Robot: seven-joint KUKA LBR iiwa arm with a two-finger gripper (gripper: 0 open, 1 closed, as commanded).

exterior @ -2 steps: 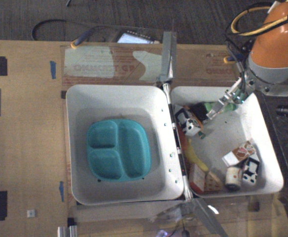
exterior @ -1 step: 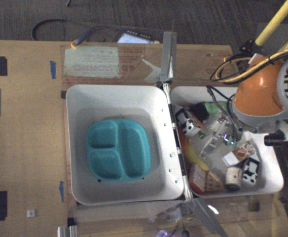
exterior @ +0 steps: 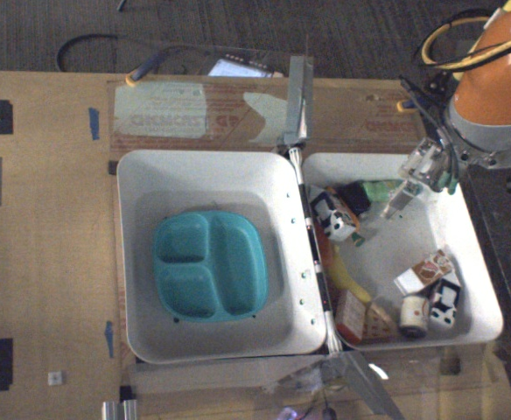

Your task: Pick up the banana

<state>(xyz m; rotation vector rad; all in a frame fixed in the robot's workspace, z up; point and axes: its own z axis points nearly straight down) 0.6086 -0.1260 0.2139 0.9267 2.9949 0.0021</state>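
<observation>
The banana (exterior: 346, 279) is yellow and lies in the right bin (exterior: 465, 234) near its left wall, partly tucked between a black-and-white toy (exterior: 335, 222) above it and a reddish packet (exterior: 359, 317) below it. My gripper (exterior: 406, 196) hangs over the upper middle of the right bin, up and to the right of the banana and well apart from it. Nothing shows held in it.
The left bin (exterior: 142, 191) holds a teal divided plate (exterior: 210, 265). In the right bin also lie a green item (exterior: 380, 188), a black item (exterior: 357, 198), a brown-and-white box (exterior: 423, 274), a small can (exterior: 411, 315) and a black-and-white block (exterior: 446, 301).
</observation>
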